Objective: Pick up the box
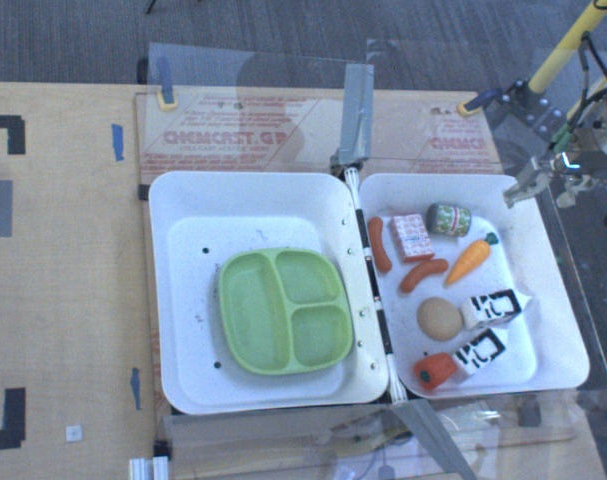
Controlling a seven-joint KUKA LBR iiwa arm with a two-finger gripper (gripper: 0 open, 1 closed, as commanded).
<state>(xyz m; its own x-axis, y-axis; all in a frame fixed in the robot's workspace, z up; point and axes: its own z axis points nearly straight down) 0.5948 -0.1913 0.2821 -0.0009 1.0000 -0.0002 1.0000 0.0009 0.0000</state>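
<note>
Camera view: small rectangular pink-white box (411,236) lies among rounded toy foods; gripper (531,182) state unclear.

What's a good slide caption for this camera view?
Gripper hovers at right bin's far corner; small box untouched among toy food.

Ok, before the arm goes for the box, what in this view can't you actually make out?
- Gripper: small and blurred at the right bin's far corner, so its finger state is unreadable.
- Box: its printed label is too small to read.
- Two black-and-white cartons: the markings are blurred, and the nearer one hides part of the red vegetable.
- Bench front edge: clear sheeting blurs what lies under it.
</note>
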